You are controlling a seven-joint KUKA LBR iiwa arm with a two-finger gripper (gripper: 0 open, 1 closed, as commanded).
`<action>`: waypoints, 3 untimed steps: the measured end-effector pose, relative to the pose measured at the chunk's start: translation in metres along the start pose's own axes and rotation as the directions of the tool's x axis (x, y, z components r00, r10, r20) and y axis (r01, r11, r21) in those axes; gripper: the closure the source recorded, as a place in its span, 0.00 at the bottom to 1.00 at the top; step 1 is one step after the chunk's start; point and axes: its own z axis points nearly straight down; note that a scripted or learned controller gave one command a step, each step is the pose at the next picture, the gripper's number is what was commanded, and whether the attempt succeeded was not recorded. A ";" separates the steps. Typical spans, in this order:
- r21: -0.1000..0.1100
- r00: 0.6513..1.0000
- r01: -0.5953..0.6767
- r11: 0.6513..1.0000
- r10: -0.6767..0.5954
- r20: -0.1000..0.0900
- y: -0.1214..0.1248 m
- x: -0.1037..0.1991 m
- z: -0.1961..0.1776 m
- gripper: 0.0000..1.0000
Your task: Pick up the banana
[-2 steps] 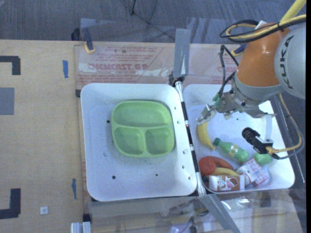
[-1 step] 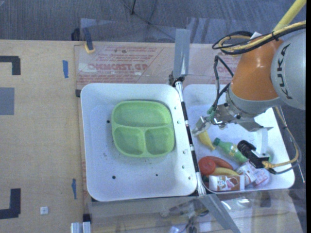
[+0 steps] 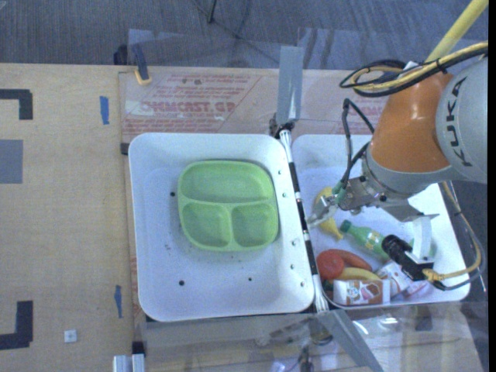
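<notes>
Your main risk is a grab on the wrong thing. The jaws stand apart with nothing between them, low in the right bin (image 3: 314, 165) near its left wall. The thing closest to them is the yellow end (image 3: 332, 227) of the green bottle (image 3: 366, 239), just below and to the right of them in the view. If you close here, or after a short drop, you likely catch that bottle end or nothing at all.

The banana (image 3: 358, 273) lies well apart from the jaws, nearer the front of the same bin. It is wedged among clutter: the red fruit (image 3: 332, 263) touches it on the left, and the carton (image 3: 361, 291) sits right against it on the front side. Only a thin yellow strip of it shows between them, so its full shape is hard to tell.

That crowding is your second risk. Coming down on it, one finger may land on the red fruit or the carton, so the jaws close on a neighbour or push the banana aside. The bottle also lies between the jaws and the banana, so a low sweep across would knock it.
</notes>
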 end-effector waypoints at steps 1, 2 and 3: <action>-0.002 0.992 -0.127 0.992 0.127 0.001 0.010 -0.077 0.058 0.00; -0.022 0.993 -0.119 0.993 0.119 -0.001 0.029 -0.075 0.088 0.00; -0.017 0.992 -0.123 0.992 0.123 0.003 0.027 -0.077 0.084 1.00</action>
